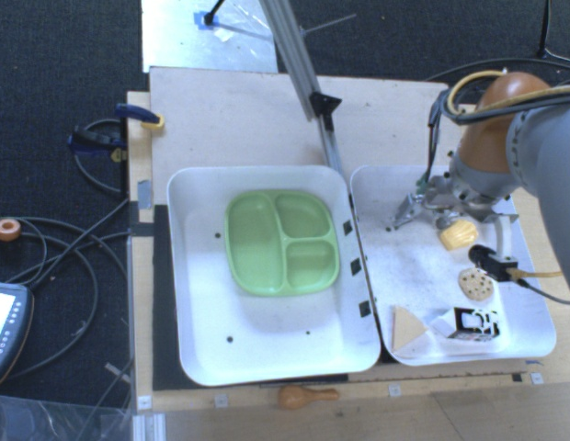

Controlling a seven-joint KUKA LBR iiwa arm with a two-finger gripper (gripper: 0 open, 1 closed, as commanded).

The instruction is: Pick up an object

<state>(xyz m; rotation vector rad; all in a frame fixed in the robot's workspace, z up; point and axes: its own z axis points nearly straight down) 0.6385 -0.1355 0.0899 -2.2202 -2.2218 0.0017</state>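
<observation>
On the worktop (221, 118) two white bins stand side by side. In the left bin (202, 338) lies a light green plate (282, 243) with three compartments, flat and a little turned.

The right bin (542, 333) holds several small things. The yellow object (458, 235), rounded and smooth, somewhat like a small banana or a lemon piece, lies in the upper middle part of this bin. Below it is a round beige cookie (475, 285) with dark dots, like a toy biscuit. Near the front wall lies a tan triangle (407, 327), like a wedge of cheese or bread, and just beside it to the right a small black and white box (474, 322).

The grey arm (542, 154) reaches in from the right, with its orange band (501, 118) above the wrist. The tool (423, 208) is low over the upper part of the right bin, its metal fingers pointing to the left, near the yellow object. Whether it is spread or pressed together, I cannot tell. A small black part (492, 263) with a yellow cable hangs close above the cookie.
</observation>
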